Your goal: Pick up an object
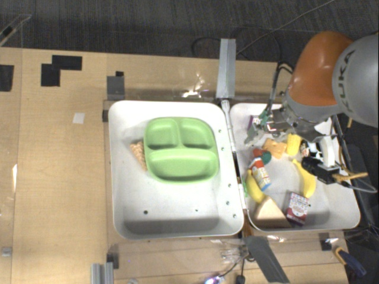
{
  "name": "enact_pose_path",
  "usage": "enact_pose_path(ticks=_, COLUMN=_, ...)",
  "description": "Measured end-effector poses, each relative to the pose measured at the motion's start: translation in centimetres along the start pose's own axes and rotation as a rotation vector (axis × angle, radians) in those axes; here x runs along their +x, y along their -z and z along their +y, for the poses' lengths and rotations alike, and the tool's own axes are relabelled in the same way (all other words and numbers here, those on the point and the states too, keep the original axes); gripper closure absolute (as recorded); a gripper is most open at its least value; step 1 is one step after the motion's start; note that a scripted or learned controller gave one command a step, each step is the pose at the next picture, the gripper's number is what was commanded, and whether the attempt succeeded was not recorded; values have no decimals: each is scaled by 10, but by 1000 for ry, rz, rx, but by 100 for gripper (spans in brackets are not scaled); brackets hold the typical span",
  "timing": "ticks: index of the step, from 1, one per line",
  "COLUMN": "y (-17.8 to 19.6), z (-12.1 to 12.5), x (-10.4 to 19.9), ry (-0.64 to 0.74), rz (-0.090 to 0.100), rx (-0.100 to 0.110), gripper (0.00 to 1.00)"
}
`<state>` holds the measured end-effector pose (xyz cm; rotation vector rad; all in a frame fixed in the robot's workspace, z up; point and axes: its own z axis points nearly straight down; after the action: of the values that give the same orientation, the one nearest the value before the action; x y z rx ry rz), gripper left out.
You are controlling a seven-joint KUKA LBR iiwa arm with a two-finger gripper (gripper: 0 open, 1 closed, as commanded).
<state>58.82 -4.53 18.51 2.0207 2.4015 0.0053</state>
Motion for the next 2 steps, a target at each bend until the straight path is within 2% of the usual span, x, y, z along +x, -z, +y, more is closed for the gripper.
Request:
enact_pose_path(ticks=1, y=-71, z=-36, x=-87, ry=99, rz=-1, rx=0, gripper=0)
enact_pose_path(ticks=2, y=-96, z=48, x=-58, ry=-54, rz=-2, rx=-8, gripper=0)
